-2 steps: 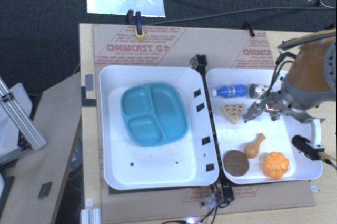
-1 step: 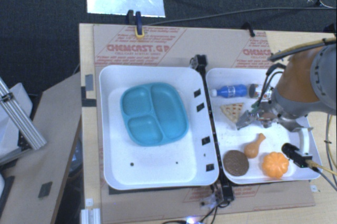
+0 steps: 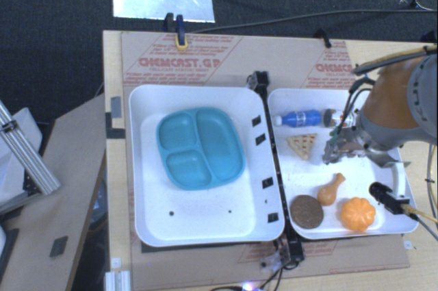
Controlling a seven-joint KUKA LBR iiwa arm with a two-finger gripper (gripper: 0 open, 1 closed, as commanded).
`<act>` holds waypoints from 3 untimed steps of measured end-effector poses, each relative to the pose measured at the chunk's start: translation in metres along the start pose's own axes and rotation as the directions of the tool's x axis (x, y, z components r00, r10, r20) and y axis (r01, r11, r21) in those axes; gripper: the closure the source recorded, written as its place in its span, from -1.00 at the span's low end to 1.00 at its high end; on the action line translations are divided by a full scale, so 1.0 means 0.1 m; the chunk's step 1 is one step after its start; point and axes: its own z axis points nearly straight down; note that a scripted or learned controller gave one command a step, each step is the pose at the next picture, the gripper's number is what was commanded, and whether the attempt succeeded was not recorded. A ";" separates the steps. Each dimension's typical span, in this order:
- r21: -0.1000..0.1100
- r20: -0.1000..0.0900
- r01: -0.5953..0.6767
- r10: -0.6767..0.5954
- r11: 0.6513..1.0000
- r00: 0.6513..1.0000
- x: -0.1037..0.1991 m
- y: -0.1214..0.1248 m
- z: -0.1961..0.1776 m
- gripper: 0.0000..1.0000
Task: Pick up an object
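The table point(image 3: 205, 50) bears two white bins side by side; the left bin point(image 3: 147, 214) holds a blue tray point(image 3: 200, 147); the right bin point(image 3: 287, 101) holds a bottle point(image 3: 299, 119) at its far side, a wedge point(image 3: 302, 145) just nearer, a drumstick point(image 3: 330, 188) near the middle, a brown disc point(image 3: 306, 211) and an orange fruit point(image 3: 358, 213) along the near side. The arm point(image 3: 397, 105) reaches in from the right; the tool point(image 3: 332, 151) hangs low over the right bin, just right of the wedge and beyond the drumstick; whether it is apart or together, I cannot tell.
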 end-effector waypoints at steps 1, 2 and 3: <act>-0.004 0.001 0.002 -0.002 1.000 1.000 -0.03 0.02 -0.64 1.00; -0.004 0.001 0.003 -0.003 1.000 1.000 -0.04 0.04 -1.18 1.00; 0.000 0.000 0.003 -0.003 1.000 1.000 -0.04 0.05 -1.20 1.00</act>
